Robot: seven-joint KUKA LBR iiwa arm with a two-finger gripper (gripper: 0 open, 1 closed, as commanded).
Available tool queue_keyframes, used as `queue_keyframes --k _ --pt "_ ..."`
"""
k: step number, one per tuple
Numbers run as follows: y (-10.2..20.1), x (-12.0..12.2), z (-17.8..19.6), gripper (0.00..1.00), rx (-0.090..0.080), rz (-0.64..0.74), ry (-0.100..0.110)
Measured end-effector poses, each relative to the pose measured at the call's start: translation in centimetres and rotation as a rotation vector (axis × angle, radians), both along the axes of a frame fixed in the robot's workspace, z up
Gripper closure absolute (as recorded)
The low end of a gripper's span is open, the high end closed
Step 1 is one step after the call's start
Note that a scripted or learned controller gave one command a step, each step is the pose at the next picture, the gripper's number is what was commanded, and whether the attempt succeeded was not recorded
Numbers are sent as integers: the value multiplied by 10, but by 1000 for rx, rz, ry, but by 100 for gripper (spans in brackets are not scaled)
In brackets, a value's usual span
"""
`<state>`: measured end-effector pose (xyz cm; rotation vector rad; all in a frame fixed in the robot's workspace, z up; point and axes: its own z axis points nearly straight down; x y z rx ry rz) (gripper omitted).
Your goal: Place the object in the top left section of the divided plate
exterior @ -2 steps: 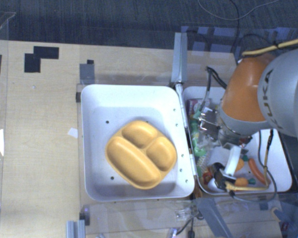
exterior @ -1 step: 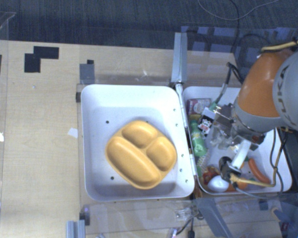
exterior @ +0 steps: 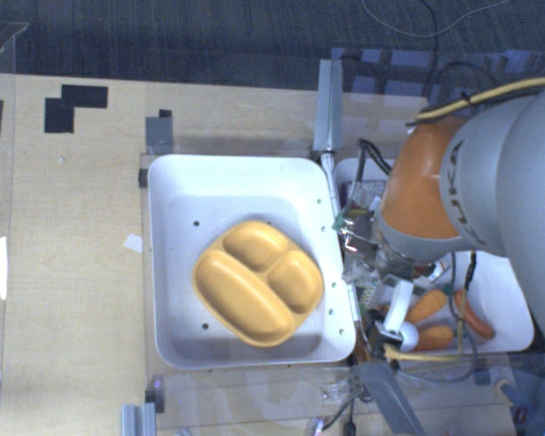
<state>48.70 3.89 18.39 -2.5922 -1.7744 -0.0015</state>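
Observation:
A yellow divided plate lies in the left white bin, turned at an angle, with three sections and nothing in any of them. My gripper hangs low over the left side of the right bin, under the orange wrist band. Just right of the gripper lie several orange, carrot-like pieces, one of them close by its tip. The arm hides most of that bin.
The grey arm covers the right side of the view. A metal post and a rail stand between the two bins. Cables run around the wrist and along the bench's front edge. Black markers sit on the wooden bench at far left.

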Motion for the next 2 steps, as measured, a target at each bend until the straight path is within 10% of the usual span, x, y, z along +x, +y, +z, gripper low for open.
queue_keyframes --k 1,2 --pt "40 0 0 100 0 344 0" --pt "5 1 19 100 -1 169 -4"
